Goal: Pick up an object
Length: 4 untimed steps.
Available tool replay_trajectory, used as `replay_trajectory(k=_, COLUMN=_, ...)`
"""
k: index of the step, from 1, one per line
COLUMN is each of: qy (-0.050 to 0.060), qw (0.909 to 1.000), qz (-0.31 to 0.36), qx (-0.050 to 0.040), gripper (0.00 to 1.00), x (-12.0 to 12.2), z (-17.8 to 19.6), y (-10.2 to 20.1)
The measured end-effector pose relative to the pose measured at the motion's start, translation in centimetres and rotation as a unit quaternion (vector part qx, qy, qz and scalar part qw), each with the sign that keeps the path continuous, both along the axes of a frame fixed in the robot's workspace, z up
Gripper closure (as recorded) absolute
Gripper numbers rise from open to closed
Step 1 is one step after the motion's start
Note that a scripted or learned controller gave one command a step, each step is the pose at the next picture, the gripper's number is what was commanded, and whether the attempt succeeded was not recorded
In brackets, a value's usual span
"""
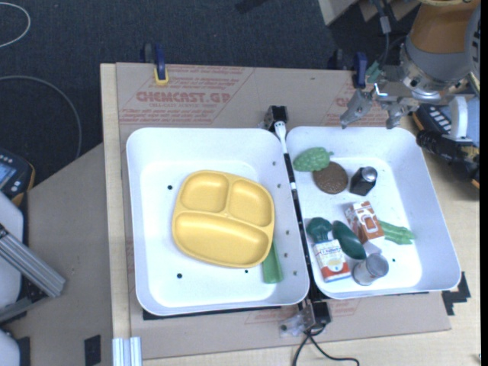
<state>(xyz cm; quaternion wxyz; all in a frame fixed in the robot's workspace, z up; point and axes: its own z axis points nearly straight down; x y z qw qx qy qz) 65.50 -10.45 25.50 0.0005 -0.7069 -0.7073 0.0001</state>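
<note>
Cardboard-topped bench (229,82), dark carpet (76,21) around.

Two shallow white bins sit side by side on the bench, and the right white bin (435,204) serves as landmark. The gripper (374,111) hangs just above its far rim, two fingers spread apart with nothing between them. Inside that bin, near its far left corner, lies a green leafy toy (313,159), touching a round brown cookie-like disc (332,179); just right of the disc stands a small dark cylinder (364,180). Toward the near side cluster a red-and-white carton (331,258), a dark green pod (348,240) and a grey round cap (371,268). Left of the landmark, the left white bin (149,227) holds a yellow divided plastic plate (223,218).
</note>
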Motion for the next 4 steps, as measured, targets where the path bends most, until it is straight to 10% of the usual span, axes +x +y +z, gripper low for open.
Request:
replay_trajectory(k=1, qy=-0.002, qw=1.0, qz=0.0, qx=-0.0004, gripper=1.0, x=0.1, z=1.1, y=0.0)
replay_trajectory(k=2, qy=0.001, qw=1.0, qz=-0.003, qx=-0.0004, gripper=1.0, x=-10.2, z=4.0, y=-2.3)
replay_trajectory(k=4, qy=0.004, qw=1.0, qz=0.003, qx=0.0013, gripper=1.0, x=-17.8, z=0.6, y=11.6)
